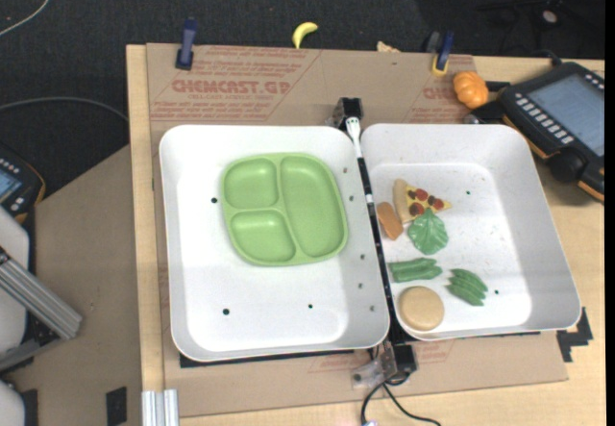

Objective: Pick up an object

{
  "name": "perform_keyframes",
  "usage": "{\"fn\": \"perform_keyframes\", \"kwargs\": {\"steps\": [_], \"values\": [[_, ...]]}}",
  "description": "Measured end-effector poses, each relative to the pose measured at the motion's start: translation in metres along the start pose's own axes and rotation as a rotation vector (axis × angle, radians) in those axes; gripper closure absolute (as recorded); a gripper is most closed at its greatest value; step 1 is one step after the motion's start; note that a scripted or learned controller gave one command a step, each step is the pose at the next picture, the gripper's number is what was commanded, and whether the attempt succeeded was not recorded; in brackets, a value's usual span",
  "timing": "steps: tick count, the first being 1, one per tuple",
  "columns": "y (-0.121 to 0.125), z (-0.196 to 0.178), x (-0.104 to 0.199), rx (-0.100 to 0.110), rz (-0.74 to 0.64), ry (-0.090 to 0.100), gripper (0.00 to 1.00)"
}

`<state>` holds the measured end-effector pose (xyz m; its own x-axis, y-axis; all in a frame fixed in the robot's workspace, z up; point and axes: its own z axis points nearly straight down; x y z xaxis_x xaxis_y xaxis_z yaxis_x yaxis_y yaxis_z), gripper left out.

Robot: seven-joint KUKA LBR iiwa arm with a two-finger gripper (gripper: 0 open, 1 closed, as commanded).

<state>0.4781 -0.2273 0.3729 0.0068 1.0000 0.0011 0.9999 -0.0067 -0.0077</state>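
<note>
A brown cardboard sheet (pixel 288 83) covers the pale wooden surface (pixel 106 222); red print along its 12 o'clock edge reads "CHEMCAST G P", with smaller lines beneath too fine to read. A blue clamp (pixel 185 45) and a second blue clamp (pixel 442 51) grip that edge. On the sheet two shallow white plastic bins sit side by side, touching along the middle. The left white bin (pixel 192 309) holds a light green plastic plate with three compartments (pixel 284 210), lying flat near the bin's centre. The right white bin (pixel 519 213) holds small toy foods gathered toward its 9 o'clock side: a pizza slice with red dots (pixel 415 199), a tan sausage-like piece (pixel 389 220) just beside it, a green leafy piece (pixel 429 234), a green bean pod (pixel 415 270), a darker green ridged piece (pixel 468 287), and a round tan biscuit (pixel 421 308) at 7 o'clock. A black handheld pendant with a screen (pixel 557 112) lies at 2 o'clock of the bins, an orange round toy (pixel 470 88) near it. A yellow banana toy (pixel 305 32) rests at 12 o'clock. The jaws' state cannot be told.
</note>
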Motion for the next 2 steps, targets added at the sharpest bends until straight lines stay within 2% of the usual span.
{"fn": "perform_keyframes", "kwargs": {"steps": [1, 2], "values": [[0.001, -0.160, 0.060, -0.030, -0.013, -0.007, 1.00], [0.008, -0.020, 0.001, 0.005, -0.001, 0.002, 1.00]]}}
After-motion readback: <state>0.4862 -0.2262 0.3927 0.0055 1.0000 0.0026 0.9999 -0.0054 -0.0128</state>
